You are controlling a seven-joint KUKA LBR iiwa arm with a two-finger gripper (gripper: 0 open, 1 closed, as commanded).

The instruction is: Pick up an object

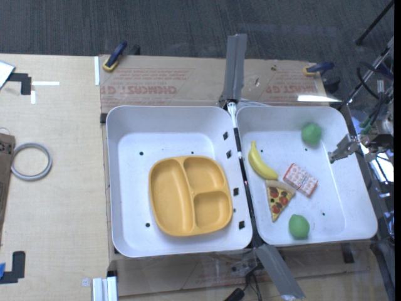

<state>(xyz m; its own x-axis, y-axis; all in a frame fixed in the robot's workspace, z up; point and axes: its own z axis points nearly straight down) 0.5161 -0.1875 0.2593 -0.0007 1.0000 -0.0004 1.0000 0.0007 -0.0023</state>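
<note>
I can't tell how the gripper (341, 150) is set at the right bin's (351, 227) edge. I'd go for the nearby green ball (311, 133), descending straight over its centre.

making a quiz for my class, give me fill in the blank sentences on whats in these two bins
1. The yellow divided plate lies in the ____ bin.
2. The banana is in the right bin, just above the ____ slice.
3. The number of green balls in the right bin is ____.

Missing words: left; pizza; two
</note>
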